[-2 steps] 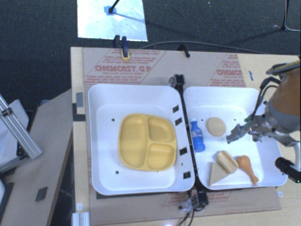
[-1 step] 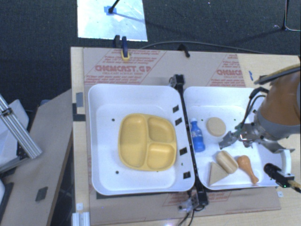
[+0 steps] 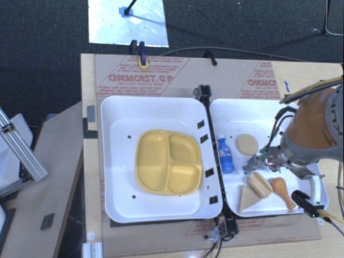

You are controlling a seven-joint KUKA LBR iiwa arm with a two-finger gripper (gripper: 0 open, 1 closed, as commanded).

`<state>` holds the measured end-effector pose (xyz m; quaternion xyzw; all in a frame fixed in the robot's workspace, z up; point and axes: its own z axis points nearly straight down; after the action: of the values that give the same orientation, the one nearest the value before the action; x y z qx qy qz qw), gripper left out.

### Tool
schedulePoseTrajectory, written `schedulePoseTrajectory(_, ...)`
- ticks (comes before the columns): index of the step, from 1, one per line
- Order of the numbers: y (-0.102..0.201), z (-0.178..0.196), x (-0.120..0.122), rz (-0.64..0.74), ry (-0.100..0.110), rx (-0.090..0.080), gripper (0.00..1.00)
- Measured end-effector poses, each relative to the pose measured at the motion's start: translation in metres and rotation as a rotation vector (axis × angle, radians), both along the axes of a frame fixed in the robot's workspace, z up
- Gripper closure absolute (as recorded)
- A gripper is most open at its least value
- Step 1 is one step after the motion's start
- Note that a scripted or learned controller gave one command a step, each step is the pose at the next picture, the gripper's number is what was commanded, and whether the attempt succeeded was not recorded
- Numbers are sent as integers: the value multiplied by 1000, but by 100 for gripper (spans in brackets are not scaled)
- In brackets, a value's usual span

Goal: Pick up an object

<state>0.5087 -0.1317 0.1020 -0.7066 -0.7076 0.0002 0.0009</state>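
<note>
The right bin [image 3: 236, 112] holds a blue bottle [image 3: 224, 154], a round tan biscuit [image 3: 247, 144], a bread roll [image 3: 259, 184], a pale wedge [image 3: 248, 199] and an orange-brown drumstick [image 3: 282, 190]. My gripper [image 3: 258, 164] hangs low over this bin, just above the bread roll and below the biscuit, at the end of the grey arm with the orange band [image 3: 317, 123]. I see nothing between its fingers. Its fingertips are dark and small against the bin floor.
The left bin [image 3: 115, 144] carries a yellow divided plate [image 3: 168, 161]. A black clip rail [image 3: 210, 144] runs between the two bins. A black part of the arm [image 3: 305, 203] sits at the right bin's near right corner.
</note>
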Motion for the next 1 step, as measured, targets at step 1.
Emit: schedulePoseTrajectory(1,0,-18,0,0,-1,0,0)
